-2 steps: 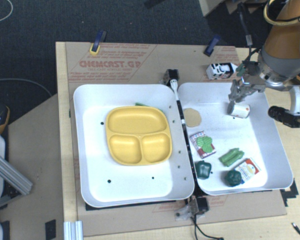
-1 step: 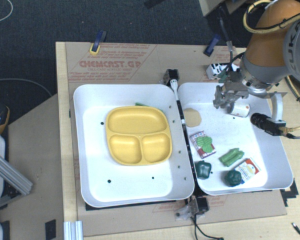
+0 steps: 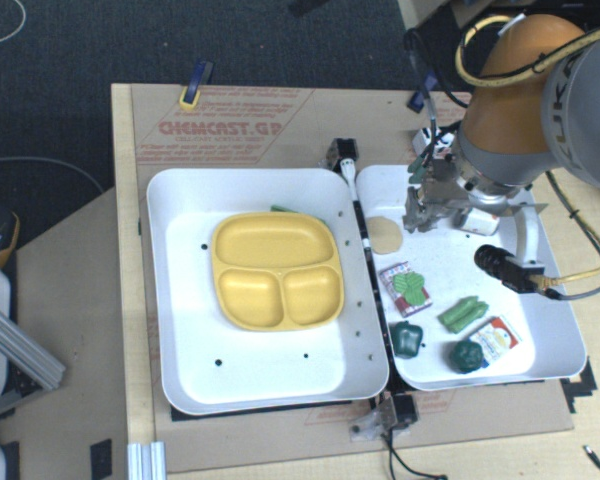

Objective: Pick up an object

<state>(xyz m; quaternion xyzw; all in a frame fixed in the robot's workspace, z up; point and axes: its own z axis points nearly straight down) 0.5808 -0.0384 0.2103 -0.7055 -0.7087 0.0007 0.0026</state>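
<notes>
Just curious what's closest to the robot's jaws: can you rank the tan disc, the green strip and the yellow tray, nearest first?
From the gripper:
1. Tan disc, just beside it in the right bin.
2. Green strip, lower in that bin.
3. Yellow tray, in the left bin.

Bench [image 3: 130,268] with a brown board top printed with red lettering. Two shallow white bins rest directly on it, side by side and touching: the left bin [image 3: 180,348] and the right bin [image 3: 565,343]. A blue-and-yellow clamp [image 3: 194,85] sits at the far board edge.
</notes>
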